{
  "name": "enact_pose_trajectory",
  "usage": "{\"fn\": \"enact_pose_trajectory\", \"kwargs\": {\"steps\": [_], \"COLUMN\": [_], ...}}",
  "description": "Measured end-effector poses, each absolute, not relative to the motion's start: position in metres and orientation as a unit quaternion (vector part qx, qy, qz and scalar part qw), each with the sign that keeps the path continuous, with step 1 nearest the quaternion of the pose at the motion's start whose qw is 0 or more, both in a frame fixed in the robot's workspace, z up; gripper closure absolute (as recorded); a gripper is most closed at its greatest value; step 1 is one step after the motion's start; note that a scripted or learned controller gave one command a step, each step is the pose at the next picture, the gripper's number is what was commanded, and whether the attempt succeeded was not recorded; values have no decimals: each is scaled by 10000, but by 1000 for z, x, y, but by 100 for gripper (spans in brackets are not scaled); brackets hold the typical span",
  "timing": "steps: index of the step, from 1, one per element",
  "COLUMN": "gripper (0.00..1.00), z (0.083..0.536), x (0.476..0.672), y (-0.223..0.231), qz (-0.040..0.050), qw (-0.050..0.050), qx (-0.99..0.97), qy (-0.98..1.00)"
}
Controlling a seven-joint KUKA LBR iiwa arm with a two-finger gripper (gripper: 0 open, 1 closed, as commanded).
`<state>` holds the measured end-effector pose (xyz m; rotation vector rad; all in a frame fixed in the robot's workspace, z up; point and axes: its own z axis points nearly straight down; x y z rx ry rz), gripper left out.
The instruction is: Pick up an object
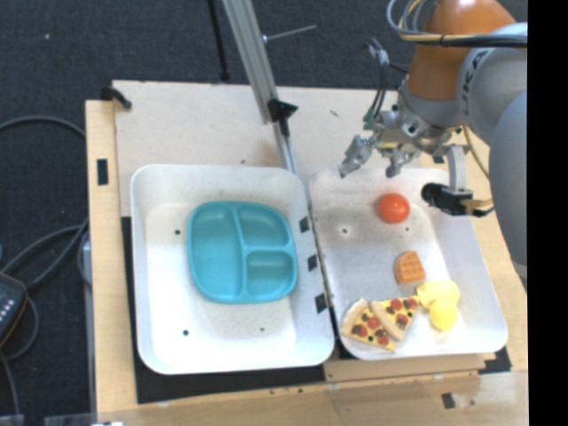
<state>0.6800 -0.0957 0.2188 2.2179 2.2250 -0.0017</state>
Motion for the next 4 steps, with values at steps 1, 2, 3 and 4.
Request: {"fn": "enact_pose_trajectory", "kwargs": {"steps": [1,2,3,4], "gripper": [0,0,0,0], "z": [219,177,114,101], "x": [680,679,679,679], "y": [-96,-98,-102,-103], "qz": [-9,-19,-23,-13], "qw": [1,-5,-9,4], "qx": [7058,7067,7074,7079], "qy": [7084,7075,7068,7064]}}
